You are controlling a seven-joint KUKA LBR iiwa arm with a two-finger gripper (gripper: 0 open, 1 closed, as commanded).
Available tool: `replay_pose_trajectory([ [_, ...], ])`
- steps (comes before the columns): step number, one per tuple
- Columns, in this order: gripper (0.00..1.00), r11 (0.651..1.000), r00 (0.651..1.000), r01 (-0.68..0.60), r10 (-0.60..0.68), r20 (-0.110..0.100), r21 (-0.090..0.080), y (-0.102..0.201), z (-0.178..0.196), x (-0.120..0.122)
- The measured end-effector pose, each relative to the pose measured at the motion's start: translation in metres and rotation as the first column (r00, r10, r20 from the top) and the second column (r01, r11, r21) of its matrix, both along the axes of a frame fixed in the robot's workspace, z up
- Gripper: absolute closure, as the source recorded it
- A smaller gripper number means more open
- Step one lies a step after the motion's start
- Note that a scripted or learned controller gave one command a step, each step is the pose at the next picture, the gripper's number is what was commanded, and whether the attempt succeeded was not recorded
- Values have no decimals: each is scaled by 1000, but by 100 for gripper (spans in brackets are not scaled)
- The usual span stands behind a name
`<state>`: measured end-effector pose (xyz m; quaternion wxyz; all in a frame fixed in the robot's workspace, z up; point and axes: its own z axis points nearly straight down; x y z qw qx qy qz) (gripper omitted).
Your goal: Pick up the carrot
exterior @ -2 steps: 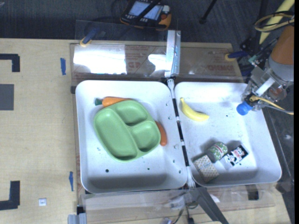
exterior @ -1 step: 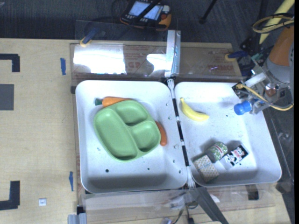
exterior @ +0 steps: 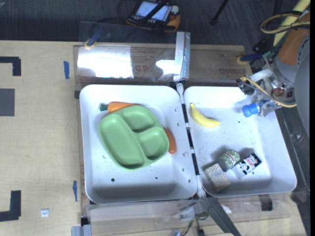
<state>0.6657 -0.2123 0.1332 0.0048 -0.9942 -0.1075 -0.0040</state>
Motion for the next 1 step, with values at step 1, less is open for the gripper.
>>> replay_pose_trajectory([
  [1, 100, 997, 997, -71, 71, 11, -6, -1, -15, 1],
])
